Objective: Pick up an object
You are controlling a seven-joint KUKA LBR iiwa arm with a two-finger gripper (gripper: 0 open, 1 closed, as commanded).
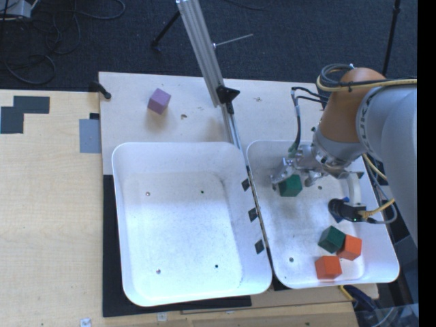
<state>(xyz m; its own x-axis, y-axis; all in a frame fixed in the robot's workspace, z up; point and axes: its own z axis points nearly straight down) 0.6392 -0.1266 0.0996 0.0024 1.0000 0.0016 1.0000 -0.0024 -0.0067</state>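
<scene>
While gripped, green cube (291, 186), dark, small

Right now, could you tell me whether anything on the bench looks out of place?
Yes: a purple cube sits on the bare bench above the left bin, outside both bins. The other blocks, two green and two orange, all lie in the right bin.

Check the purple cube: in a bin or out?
Out. The purple cube sits on the bench behind the left bin.
</scene>
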